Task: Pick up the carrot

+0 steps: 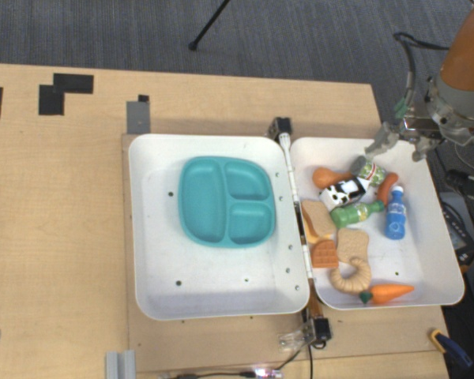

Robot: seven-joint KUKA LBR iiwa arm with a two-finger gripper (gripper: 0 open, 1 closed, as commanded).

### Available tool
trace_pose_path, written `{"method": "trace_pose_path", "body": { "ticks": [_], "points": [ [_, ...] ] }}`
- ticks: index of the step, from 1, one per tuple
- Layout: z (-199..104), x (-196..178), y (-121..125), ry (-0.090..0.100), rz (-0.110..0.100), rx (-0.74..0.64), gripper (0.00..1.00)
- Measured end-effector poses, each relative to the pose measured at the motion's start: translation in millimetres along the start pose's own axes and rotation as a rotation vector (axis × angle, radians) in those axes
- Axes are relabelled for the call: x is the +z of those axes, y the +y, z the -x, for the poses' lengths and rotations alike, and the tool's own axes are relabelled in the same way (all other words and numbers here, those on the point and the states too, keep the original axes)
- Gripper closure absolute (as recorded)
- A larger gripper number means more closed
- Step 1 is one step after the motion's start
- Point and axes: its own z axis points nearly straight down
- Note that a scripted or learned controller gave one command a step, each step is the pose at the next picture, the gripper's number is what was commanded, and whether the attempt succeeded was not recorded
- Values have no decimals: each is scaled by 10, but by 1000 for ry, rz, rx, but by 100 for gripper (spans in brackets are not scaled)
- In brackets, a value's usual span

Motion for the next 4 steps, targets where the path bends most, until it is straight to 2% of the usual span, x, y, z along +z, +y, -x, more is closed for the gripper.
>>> {"method": "trace_pose_path", "body": {
  "ticks": [1, 2, 3, 4],
  "points": [
    [-394, 183, -520, 1, -1, 22, 0],
    [-739, -257, -873, 0, 4, 130, 0],
    [-648, -53, -1085, 1, 0, -29, 0],
    [-539, -378, -1305, -1, 2, 610, 0]
  ]
}}
